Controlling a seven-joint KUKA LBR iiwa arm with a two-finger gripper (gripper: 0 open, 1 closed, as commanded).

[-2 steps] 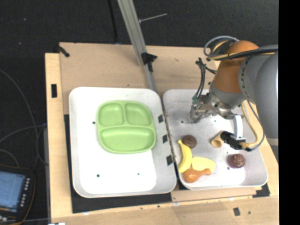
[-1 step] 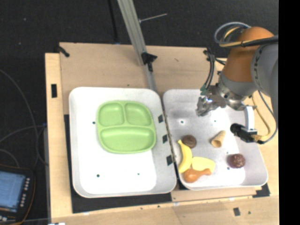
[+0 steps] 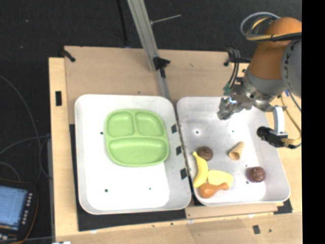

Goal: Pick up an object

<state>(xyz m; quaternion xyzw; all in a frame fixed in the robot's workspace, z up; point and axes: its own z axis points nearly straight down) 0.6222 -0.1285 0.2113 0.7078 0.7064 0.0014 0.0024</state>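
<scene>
From where I stand, the end effector [image 3: 226,109] hangs over the far part of the right bin [image 3: 203,111], above bare white floor, and I cannot tell from this slant whether it is open or closed. Nothing is visibly caught in it.

Everything worth picking lies on the nearer side of it, toward the front of that bin. Closest is a small cone-shaped piece [image 3: 235,149], lying on its side and nearly straight in front of the end effector. Off to one side of that, nearer the divide between the bins, sits a brown round piece [image 3: 205,152]. Just beyond it a banana [image 3: 199,169] curves along the bin wall, touching a yellow flat piece [image 3: 221,177] and an orange pear-like piece [image 3: 209,189]; those three are bunched together, which I judge makes a clean grab harder. A dark red ball [image 3: 256,174] rests alone toward the bin's outer side.

The left bin [image 3: 86,187] holds a green divided plate [image 3: 136,137], well apart from the end effector.

The arm seems poised high to choose a target; the cone or the lone ball look easiest, being clear of neighbours.
</scene>
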